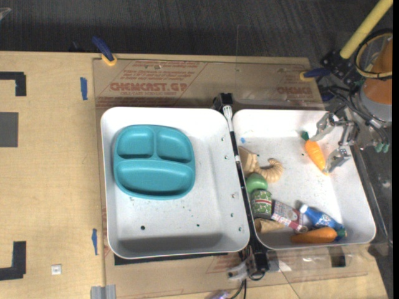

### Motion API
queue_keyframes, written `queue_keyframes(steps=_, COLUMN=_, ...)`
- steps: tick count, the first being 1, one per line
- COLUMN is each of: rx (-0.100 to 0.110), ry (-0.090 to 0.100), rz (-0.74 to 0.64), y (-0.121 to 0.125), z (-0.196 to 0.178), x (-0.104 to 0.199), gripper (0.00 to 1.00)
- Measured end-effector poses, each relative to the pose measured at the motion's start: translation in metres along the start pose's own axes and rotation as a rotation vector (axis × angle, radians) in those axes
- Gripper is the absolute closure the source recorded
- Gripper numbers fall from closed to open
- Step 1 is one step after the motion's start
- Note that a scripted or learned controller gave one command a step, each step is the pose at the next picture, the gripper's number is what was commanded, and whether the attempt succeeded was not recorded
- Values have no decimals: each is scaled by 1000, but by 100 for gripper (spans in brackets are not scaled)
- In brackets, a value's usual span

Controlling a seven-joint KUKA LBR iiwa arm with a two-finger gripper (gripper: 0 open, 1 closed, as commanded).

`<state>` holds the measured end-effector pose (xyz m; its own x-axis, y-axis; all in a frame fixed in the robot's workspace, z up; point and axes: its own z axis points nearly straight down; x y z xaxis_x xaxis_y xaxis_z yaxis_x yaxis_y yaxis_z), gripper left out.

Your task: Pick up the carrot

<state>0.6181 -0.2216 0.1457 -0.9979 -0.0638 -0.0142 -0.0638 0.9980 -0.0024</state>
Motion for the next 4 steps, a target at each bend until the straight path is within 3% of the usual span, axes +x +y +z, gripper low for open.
queue_keyframes(steps=1, rx=0, ry=2, rz=68, y=-3, z=41, x=-28, gripper=0)
queue_keyframes(steps=2, rx=0, ry=-2, rz=187, y=-3, z=55, x=-32, gripper=0)
queue_keyframes(steps=3, rx=4, ry=-16, rz=185, y=-3, z=40, x=-36, gripper=100)
queue_keyframes(steps=4, rx=3, ry=-14, rz=185, y=-3, z=41, x=-36, gripper=0)
